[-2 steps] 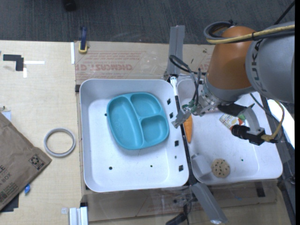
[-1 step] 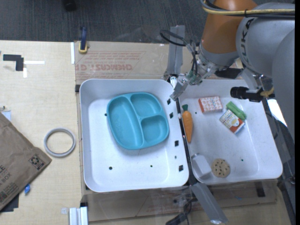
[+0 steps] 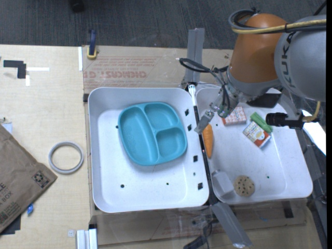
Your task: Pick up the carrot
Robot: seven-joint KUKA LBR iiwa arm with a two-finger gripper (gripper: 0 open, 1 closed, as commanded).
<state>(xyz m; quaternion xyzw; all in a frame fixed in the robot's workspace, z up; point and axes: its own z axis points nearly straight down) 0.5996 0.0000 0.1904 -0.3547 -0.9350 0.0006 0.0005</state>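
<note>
The two-finger gripper hangs open just above the orange carrot at the right white bin's left edge.

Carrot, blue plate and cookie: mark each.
carrot (image 3: 208,139), camera view, middle of its orange body
blue plate (image 3: 138,139), camera view, floor of its large compartment
cookie (image 3: 244,185), camera view, centre
</note>
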